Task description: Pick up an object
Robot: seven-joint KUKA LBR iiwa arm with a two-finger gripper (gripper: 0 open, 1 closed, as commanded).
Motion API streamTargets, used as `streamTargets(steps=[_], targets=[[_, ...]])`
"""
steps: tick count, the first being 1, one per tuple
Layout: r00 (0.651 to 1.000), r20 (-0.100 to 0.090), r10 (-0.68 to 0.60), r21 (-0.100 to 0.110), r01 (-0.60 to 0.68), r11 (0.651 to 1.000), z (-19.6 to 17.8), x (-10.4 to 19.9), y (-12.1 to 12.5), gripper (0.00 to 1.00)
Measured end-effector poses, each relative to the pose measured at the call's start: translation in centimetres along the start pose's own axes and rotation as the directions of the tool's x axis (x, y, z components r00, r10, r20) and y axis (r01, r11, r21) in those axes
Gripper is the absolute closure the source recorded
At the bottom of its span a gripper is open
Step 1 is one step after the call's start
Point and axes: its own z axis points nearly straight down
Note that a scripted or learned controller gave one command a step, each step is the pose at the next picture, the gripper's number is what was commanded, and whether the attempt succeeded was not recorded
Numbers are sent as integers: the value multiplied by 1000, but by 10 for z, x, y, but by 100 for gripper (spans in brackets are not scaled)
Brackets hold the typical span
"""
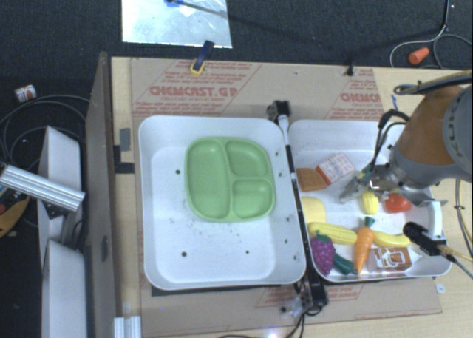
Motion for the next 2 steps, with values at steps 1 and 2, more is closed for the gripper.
streamTargets(steps=[1, 2], targets=[[1000, 2, 0, -6, 0, 1000, -14, -2, 2, 100], [1000, 4, -5, -17, 5, 1000, -137, 27, 35, 100]])
